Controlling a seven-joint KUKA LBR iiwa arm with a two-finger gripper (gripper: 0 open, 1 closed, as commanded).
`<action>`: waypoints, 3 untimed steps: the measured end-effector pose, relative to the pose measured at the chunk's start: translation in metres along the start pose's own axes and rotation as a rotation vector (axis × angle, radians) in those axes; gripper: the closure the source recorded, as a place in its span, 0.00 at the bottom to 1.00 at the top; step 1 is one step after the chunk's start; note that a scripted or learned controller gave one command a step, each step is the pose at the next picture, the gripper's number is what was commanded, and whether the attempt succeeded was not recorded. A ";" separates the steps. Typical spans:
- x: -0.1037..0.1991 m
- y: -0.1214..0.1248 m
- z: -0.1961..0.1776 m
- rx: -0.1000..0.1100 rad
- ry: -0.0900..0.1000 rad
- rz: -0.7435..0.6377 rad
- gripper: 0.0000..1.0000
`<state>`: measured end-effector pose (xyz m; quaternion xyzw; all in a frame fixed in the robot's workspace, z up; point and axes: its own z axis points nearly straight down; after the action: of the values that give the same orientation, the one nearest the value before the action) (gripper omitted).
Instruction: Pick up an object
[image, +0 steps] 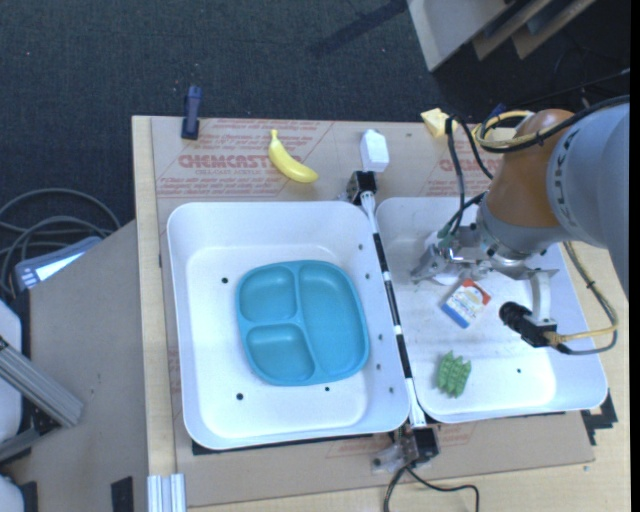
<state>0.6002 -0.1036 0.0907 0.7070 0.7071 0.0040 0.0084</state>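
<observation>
The bench top is a brown cardboard sheet (150, 300) carrying two shallow white bins side by side. Red print runs along the sheet's far edge; the word "CHEMCAST" (225, 162) can be read beside the far left corner, and the smaller lines under it are too fine to read. A second patch of red print near the far right corner is partly covered by cables.

The left bin (200, 250) holds a blue divided plate (300, 322) with three compartments, lying flat at the bin's centre.

The right bin (575, 380) holds two loose items. A small packet (466, 301) in white, blue and red lies near the bin's centre; its label is too small to read. A green knobbly object (453, 374) lies near the bin's near edge, toward the shared wall between the bins.

The arm enters from the right, with its orange band above the far half of the right bin. The gripper (452, 262) hangs over the far half of that bin, just beyond the packet. Whether its fingers are apart or together cannot be told, and nothing is seen between them.

On the cardboard beyond the left bin's far edge lie a yellow banana (289, 161), a dark blue clip-like piece (190, 111) at the far left corner, and a white block (374, 149) near the bins' shared wall.
</observation>
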 end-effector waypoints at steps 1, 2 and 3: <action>-0.002 0.001 -0.011 -0.003 -0.004 0.001 1.00; -0.002 0.001 -0.011 -0.003 -0.004 0.001 0.00; -0.013 -0.010 -0.045 0.016 0.005 0.001 0.00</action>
<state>0.5895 -0.1164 0.1354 0.7073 0.7069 0.0003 0.0009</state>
